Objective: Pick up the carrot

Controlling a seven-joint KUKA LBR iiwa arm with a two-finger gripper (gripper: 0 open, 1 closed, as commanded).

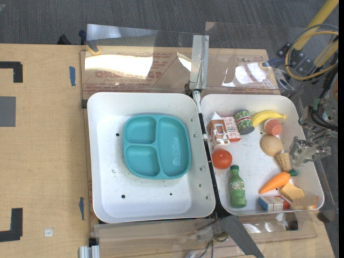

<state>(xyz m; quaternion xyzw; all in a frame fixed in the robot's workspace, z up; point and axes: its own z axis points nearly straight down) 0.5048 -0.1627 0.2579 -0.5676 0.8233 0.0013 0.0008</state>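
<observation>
- Counter (37, 144) covered in brown cardboard, stretching far to the left of the gripper.
- Left white bin (102, 144), well away from the gripper on the left, carrying a teal divided plate (157, 147) in its middle.
- Right white bin (252, 168), directly beneath and beside the gripper, scattered with toy food.
- Gripper (302, 152) hanging over the right bin close to its right wall; metal parts cluttered, so cannot tell whether spread or pressed together.
- Green bottle (237, 186) lying on the bin floor, well to the lower left of the gripper.
- Carrot (275, 181), orange with a green top, lying slanted on the floor of the right bin just below and left of the gripper, with the green end nearest to it; contact with the gripper not clear.
- Yellow banana (267, 116) up and to the left of the gripper, near the bin's far wall.
- Red and white carton (223, 129) far left of the gripper, by the wall shared with the left bin.
- Tan egg-shaped piece (271, 144) just left of the gripper, with a cone (284, 160) below it, closer still.
- Red tomato (221, 158) left of the gripper, past the cone.
- Yellow wedge (293, 191) below the gripper, touching the carrot's lower side.
</observation>
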